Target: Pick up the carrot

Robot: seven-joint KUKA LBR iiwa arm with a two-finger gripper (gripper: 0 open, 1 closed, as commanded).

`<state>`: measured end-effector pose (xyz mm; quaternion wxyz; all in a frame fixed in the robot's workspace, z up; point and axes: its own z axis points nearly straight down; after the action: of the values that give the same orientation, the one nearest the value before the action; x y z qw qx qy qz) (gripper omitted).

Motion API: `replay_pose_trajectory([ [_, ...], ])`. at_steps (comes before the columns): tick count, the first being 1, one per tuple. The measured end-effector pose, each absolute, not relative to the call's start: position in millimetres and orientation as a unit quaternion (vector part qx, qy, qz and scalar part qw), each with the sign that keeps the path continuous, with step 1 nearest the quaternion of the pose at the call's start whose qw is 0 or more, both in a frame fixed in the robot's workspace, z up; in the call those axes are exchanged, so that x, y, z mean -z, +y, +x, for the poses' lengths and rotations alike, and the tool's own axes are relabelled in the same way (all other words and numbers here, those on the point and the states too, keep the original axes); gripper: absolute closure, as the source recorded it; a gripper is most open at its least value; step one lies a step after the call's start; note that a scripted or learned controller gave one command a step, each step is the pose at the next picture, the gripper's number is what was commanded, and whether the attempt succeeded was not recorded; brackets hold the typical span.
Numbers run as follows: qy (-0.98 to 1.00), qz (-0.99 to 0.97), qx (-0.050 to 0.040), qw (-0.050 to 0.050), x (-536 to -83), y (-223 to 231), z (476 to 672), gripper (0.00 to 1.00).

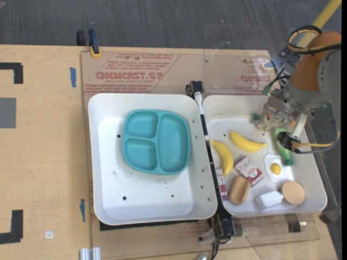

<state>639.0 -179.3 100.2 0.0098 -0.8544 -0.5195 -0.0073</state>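
The tool hangs low over the far right corner of the right bin. I cannot tell what state it is in. A green thing beside it may be the carrot's top; no orange shows.

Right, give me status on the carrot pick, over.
Gripper low over right bin's far end, finger state unclear. Carrot not identifiable; green object sits just beside gripper. Two bananas and fried egg close by.

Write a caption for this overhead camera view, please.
Grey arm's gripper poised over the right bin of toy food; teal divided plate in the left bin.
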Motion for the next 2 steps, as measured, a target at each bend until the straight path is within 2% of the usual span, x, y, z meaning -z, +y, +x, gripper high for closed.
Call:
replay_pose_trajectory([
  [1, -0.519, -0.854, 0.0073, 0.01, -100, -179, 638.9, 0.0],
  [2, -0.574, -0.819, 0.004, 0.01, -89, -203, 629.7, 0.0],
])
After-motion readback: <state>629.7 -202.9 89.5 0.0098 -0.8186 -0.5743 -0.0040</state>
